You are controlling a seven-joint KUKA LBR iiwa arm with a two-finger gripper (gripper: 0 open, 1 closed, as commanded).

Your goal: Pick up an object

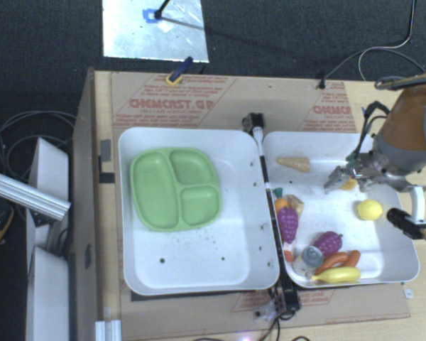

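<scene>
Nothing lifted yet: my hand [346,178] sits low near the right bin's [405,261] far edge, over a small orange piece [349,185]; released or clenched, I cannot tell. Lemon [369,209] lies just beside, possibly untouched

Single fixed cam, mounted above the bench [220,94], looking down at a slant. Far enough back to frame both white bins: left bin [192,261] and right bin [394,261], plus floor beyond. Arm [412,130] enters from frame right. Tilt looks modest, hard to judge exactly.
</scene>
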